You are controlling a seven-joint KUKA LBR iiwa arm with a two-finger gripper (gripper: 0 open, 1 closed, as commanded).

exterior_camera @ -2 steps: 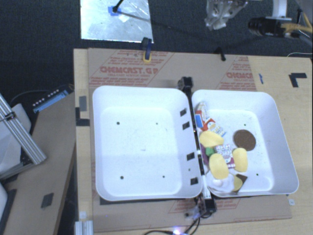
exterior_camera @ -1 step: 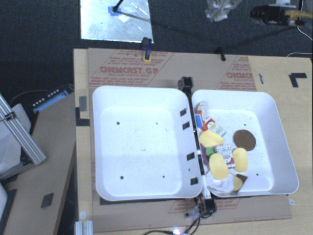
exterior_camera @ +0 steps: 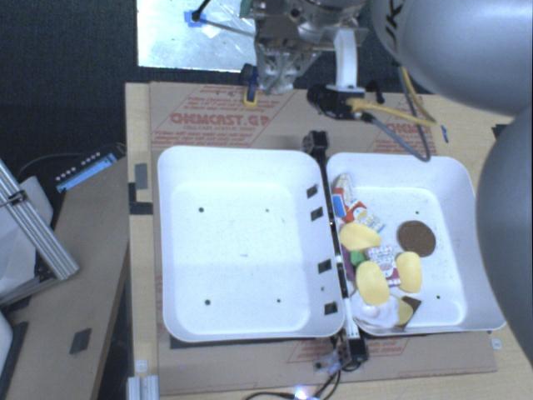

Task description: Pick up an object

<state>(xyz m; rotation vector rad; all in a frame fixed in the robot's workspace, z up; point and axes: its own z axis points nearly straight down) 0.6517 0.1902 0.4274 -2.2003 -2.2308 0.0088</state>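
Observation:
The right bin (exterior_camera: 454,173) holds a pile of small items along its left side. Among them are three yellow lumps, one at the top of the pile (exterior_camera: 360,237), one lower (exterior_camera: 372,284) and one to the right (exterior_camera: 408,271). A brown round disc (exterior_camera: 416,237) lies beside them. A red and white packet (exterior_camera: 345,198) lies at the far end of the pile, and a white crumpled piece (exterior_camera: 376,315) at the near end. My gripper (exterior_camera: 276,73) hangs high at the back, over the cardboard beyond the left bin's far right corner, apart from all the items.
The left bin (exterior_camera: 233,248) sits beside the right one, joined by a black clipped divider (exterior_camera: 325,223). The big grey arm (exterior_camera: 450,23) covers the upper right. Cables (exterior_camera: 391,115) trail behind the right bin. A metal frame (exterior_camera: 33,232) stands at the left.

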